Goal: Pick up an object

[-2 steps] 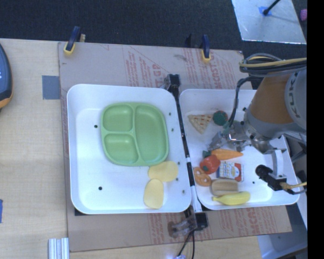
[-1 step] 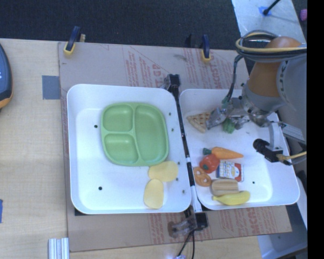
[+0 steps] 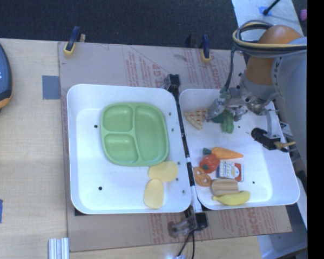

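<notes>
The bench (image 3: 27, 144) carries a cardboard sheet (image 3: 124, 63) clamped at its far edge, presumably to keep the two white bins from sliding. The left bin (image 3: 81, 198) holds a green divided plate (image 3: 135, 134) near its centre and two pale yellow chip-like pieces, one (image 3: 163, 171) just beside the plate's near right corner, the other (image 3: 154, 193) toward the bin's near edge.

The arm (image 3: 272, 53) reaches over the far right corner of the right bin (image 3: 281, 190), its wrist low over the far half, which suits a pick from this side. Toy food crowds that bin's near left part: a carrot (image 3: 227, 153), a tomato (image 3: 209, 162), a small printed packet (image 3: 228, 170), a bread-like piece (image 3: 223, 186) and a banana (image 3: 231, 198) at the near edge.

The gripper (image 3: 224, 115) sits near the bin's far left corner. A dark green leafy toy (image 3: 227, 124) lies right at its tip, a waffle-patterned wedge (image 3: 195, 117) just to its left. Whether the jaws are spread or closed, or grip the green toy, I cannot tell.
</notes>
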